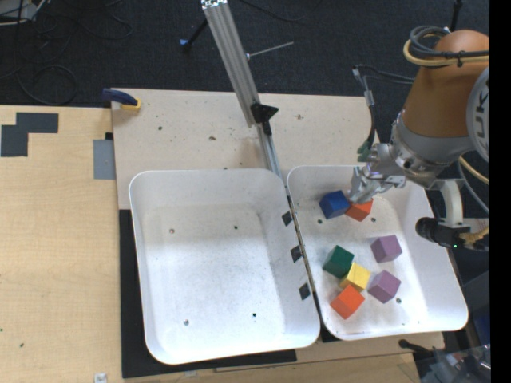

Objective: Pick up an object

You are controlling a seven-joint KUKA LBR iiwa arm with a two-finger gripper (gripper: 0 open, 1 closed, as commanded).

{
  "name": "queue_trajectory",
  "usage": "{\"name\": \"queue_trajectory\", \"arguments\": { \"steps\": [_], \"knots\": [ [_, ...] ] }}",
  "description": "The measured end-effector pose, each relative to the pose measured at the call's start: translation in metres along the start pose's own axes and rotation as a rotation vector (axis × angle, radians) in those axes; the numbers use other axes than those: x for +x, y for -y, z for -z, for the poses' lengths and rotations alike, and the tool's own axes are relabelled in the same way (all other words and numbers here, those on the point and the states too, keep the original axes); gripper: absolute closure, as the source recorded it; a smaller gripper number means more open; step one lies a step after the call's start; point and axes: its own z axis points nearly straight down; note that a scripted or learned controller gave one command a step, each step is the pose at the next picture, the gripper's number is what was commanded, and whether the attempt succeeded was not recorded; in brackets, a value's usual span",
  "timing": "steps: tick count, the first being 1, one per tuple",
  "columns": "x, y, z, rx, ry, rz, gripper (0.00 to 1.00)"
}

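While hanging low, end effector sits beside blue cube.

We see the left bin with a wide open floor. In the right bin the pincer hangs low over the far end, just beside a blue cube and an orange block. Nearer us a green cube, yellow cube, orange cube and two purple cubes crowd the middle; bare floor lies along the right wall. A slanted metal rail crosses the bench behind the bins
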Motion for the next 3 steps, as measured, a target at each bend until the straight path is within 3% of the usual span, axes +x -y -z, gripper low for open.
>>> {"name": "queue_trajectory", "arguments": {
  "steps": [3],
  "knots": [
    [0.139,0.022,-0.028,0.001,0.001,0.001,1.00]
  ]
}}
